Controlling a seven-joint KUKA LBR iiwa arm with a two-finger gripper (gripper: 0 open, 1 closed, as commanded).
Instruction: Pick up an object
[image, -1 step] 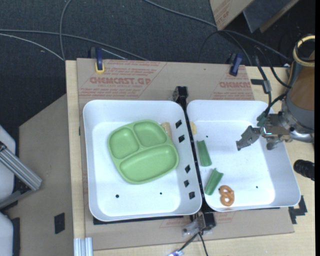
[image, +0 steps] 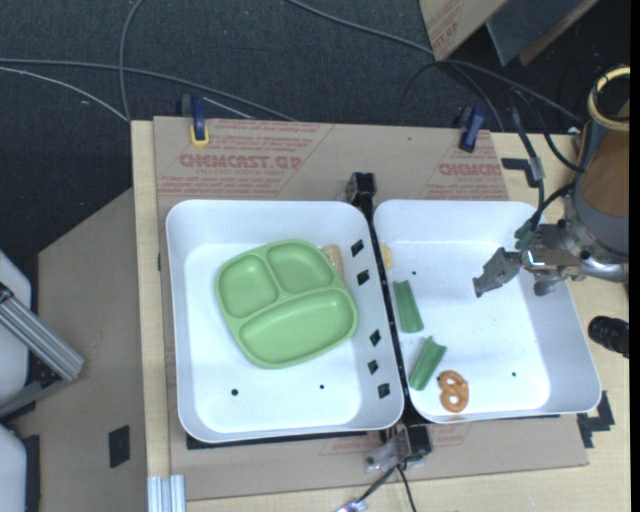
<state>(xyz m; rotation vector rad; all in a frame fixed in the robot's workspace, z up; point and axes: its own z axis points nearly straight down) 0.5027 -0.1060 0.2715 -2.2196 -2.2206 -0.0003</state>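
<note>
— Where was the hand?
— Over the right bin, right of frame centre; whether it was open or closed, I could not tell.
— And the objects?
— Two green pieces and a pretzel lay lower left in that bin; a green plate filled the left bin.

The two white bins look like smooth plastic with a soft shine. The green divided plate in the left bin is also plastic, more matt. The two green sticks and the orange pretzel in the right bin look like moulded plastic toys. The board under the bins looks like brown cardboard, dull and printed. The gripper is grey metal, slightly glossy.
</note>
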